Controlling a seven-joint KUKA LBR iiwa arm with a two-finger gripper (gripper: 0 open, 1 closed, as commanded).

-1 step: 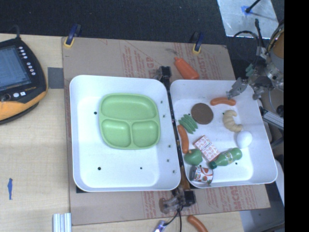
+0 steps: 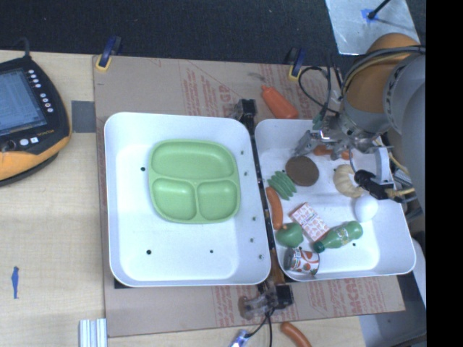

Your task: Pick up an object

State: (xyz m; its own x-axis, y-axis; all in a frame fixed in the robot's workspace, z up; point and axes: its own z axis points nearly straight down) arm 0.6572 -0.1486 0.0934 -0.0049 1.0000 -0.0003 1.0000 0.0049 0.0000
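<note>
At the near edge of the right bin (image 2: 394, 262) lie a small can (image 2: 301, 261), a green bottle (image 2: 338, 236) and a red-and-white packet (image 2: 309, 220), with a sausage (image 2: 274, 207) along the left wall. Farther back sit a brown disc (image 2: 302, 170) and a pale pastry (image 2: 347, 181). The claw (image 2: 323, 137) hangs over the bin's far corner; whether it is wide or narrow cannot be told. A green divided plate (image 2: 194, 180) rests in the left bin (image 2: 126, 251). An orange carrot (image 2: 278, 102) lies on the tabletop (image 2: 51, 230) beyond.

Green divided plate (image 2: 194, 180) in left bin (image 2: 123, 194), claw (image 2: 323, 137) over cluttered right bin (image 2: 391, 255)
</note>
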